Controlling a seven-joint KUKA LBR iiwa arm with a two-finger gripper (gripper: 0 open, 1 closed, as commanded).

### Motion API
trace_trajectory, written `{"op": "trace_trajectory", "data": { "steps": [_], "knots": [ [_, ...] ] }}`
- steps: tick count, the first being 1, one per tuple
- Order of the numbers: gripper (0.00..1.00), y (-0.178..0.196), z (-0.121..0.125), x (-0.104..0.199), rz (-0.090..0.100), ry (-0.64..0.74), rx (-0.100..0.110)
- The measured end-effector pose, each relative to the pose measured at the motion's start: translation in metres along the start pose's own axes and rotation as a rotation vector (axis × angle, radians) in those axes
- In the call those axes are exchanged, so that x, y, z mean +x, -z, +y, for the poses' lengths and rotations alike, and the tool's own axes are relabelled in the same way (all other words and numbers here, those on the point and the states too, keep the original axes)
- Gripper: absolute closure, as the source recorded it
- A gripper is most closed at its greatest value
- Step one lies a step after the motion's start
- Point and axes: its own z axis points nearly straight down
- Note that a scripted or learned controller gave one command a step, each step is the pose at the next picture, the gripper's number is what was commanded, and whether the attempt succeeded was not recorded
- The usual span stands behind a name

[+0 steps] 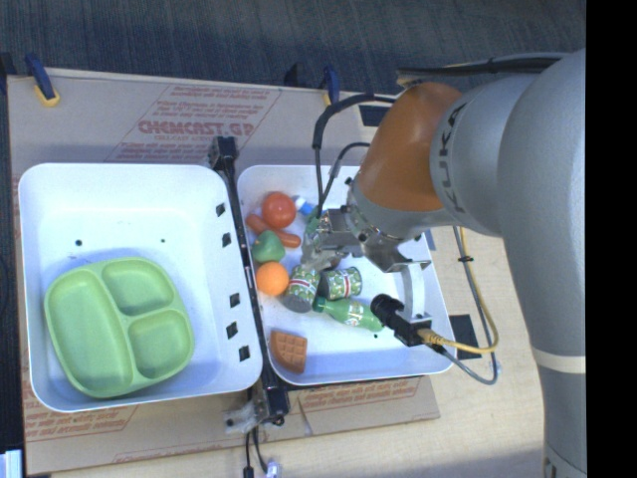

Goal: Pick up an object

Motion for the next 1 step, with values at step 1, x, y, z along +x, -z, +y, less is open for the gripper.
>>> {"op": "trace_trajectory", "data": {
  "steps": [1],
  "knots": [
    [1.00,0.0170,-0.0568,-0.0500,0.000,-0.002,-0.001]
  ]
}}
